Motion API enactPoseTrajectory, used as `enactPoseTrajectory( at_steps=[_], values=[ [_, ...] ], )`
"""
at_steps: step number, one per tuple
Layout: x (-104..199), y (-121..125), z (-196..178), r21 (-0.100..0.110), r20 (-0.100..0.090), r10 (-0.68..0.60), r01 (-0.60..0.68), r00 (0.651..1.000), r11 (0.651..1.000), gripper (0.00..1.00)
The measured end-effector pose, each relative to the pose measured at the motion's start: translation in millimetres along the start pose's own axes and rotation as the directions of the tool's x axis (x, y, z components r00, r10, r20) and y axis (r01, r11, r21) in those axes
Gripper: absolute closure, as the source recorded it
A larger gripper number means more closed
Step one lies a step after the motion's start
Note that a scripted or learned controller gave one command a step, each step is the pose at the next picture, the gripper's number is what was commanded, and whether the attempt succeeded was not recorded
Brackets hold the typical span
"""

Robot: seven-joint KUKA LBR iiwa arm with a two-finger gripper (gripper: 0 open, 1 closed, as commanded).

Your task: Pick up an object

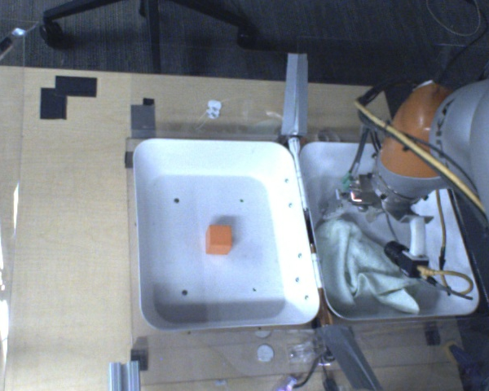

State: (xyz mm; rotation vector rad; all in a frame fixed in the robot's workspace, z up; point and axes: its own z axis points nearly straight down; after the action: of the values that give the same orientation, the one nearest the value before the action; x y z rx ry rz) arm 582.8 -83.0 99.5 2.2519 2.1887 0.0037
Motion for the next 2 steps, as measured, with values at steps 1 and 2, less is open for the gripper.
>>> enactPoseTrajectory(
  at_steps=[1, 2],
  values=[
    [1, 1, -10, -0.001, -0.001, 0.000, 0.000, 1.000, 1.000, 1.00],
    [-13, 45, -28, -0.001, 0.001, -0.001, 0.001, 1.000, 1.000, 1.00]
  ],
)
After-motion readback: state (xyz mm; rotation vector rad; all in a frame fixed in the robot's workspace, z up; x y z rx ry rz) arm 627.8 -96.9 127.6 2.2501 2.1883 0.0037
